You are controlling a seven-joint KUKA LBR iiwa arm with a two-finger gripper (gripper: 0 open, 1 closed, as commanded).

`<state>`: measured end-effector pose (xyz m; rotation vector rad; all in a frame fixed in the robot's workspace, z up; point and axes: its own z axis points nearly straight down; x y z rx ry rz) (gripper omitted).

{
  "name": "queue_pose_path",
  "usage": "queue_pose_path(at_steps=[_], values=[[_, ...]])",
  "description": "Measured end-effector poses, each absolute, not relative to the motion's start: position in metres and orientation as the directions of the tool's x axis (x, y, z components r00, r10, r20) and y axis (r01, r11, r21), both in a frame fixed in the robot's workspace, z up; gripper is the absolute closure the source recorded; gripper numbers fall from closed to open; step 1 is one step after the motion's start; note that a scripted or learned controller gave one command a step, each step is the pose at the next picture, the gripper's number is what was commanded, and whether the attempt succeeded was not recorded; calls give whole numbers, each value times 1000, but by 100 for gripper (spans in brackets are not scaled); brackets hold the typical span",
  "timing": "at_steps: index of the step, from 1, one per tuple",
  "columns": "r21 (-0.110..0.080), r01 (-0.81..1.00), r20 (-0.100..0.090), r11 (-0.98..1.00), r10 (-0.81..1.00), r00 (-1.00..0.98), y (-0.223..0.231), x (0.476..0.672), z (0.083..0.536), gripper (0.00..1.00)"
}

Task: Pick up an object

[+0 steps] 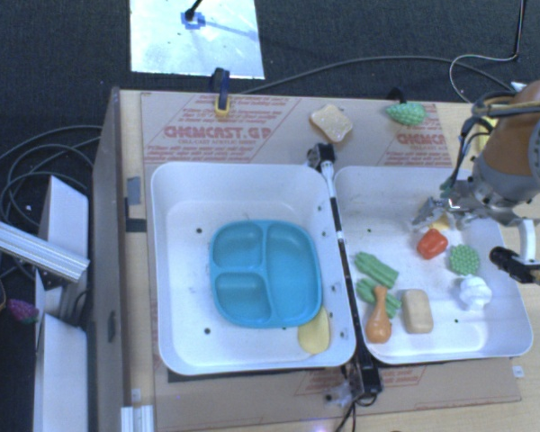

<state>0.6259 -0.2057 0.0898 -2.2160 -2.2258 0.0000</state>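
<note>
Several items sit in the right bin (508, 336); gripper (443, 209) hovers above the tomato (432, 243), fingers spread, nothing held. I'd drop straight & center on it before closing.

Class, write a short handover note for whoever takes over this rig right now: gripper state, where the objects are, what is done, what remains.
Gripper: above the right bin, just above the red object; holds nothing visible.
Right bin also holds a green ball, white piece, tan block, orange piece and green beans.
Left bin: blue tray.
Done: nothing lifted.
Left: grasp and lift one object.

Blue tray (265, 273), red-orange pepper (432, 243)
</note>
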Motion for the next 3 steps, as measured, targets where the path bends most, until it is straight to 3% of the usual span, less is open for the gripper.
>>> queue_pose_path(at_steps=[1, 2, 3], values=[[1, 1000, 0, 5, 1000, -5, -163, 588, 84, 0], [4, 1000, -1, 6, 1000, -6, -163, 589, 96, 100], [5, 1000, 0, 5, 1000, -5, -114, 612, 190, 100]])
